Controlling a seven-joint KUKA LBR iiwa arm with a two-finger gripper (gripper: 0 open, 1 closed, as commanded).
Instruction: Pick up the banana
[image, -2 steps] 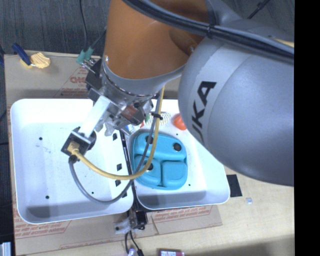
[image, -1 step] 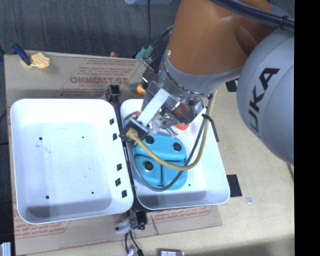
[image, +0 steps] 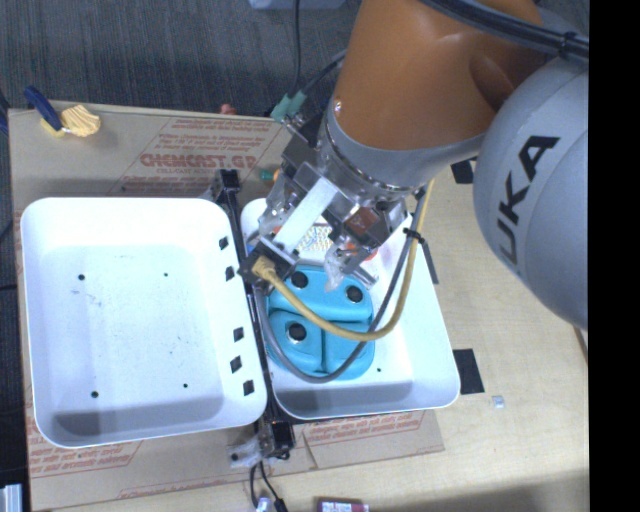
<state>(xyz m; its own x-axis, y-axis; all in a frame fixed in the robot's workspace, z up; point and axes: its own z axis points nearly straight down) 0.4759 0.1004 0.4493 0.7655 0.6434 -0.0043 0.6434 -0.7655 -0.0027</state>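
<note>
My gripper (image: 308, 255) is low inside the right bin (image: 425, 385), near its left wall. It hovers over the upper part of a light blue plastic piece with dark holes (image: 325, 335) that lies on the bin floor. A yellow cable (image: 345, 322) loops from the wrist across that blue piece. The wrist and the big orange and grey arm (image: 430, 90) cover the back half of the right bin, so whatever lies there is hidden.
The left bin (image: 40, 300) sits beside it, sharing a black clipped divider (image: 240, 300). On the cardboard at the back left lies a small yellow item with a blue handle (image: 72, 120). Cables hang at the front edge (image: 265, 450).
</note>
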